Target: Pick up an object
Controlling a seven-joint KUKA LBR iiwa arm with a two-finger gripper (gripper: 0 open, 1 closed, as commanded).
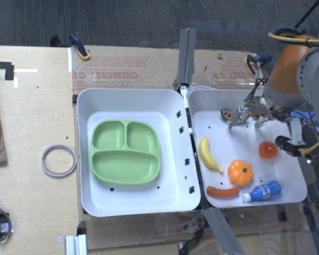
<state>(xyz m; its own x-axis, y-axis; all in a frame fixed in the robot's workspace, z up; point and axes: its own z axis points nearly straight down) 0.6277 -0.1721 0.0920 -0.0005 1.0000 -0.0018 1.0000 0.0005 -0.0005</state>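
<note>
Since the gripper (243, 114) hangs over the right bin (218, 97) near its far wall, fingers apparently spread and empty, it needs a clear target. The tomato (267, 150) lies nearest, just toward the front; centre the fingers over it before descending.

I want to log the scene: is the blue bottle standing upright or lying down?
Lying down. The blue bottle rests on its side on the floor of the right bin, white cap toward the sausage.
</note>
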